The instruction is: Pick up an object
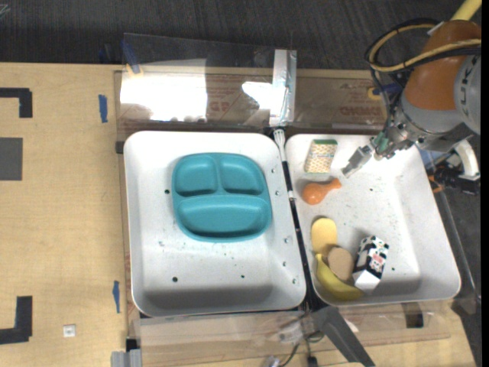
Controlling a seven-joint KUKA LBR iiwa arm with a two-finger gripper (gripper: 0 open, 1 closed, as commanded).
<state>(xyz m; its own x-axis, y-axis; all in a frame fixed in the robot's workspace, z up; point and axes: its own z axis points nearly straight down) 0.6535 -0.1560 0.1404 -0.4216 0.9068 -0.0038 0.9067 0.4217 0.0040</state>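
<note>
Starting at the lower right of the frame, you find the loose items gathered in the right bin (435,205): a yellow banana (336,285) curled along the bottom wall, a tan round piece (341,263) lying on it, and a small black-and-white carton (371,263) just beside that, tilted. Just above them sits a yellow rounded fruit (323,232), touching or nearly touching the tan piece. Higher in the same bin lies an orange pear-shaped item (318,192) near the divider, and above it, against the top wall, a pale speckled packet (321,157).

To the left, the left bin (145,266) carries a teal divided plate (221,196) lying flat near its middle.

Toward the upper right of the frame, the gripper (359,159) hangs over the upper part of the right bin, a little to the right of the packet and the orange item. You cannot tell from this angle whether it is parted or closed, and nothing shows in it.

As far as you can judge, the pick is not yet done: every object rests in a bin. What remains is the descent, the grasp and the lift, the nearest candidates being the packet and the orange item.
</note>
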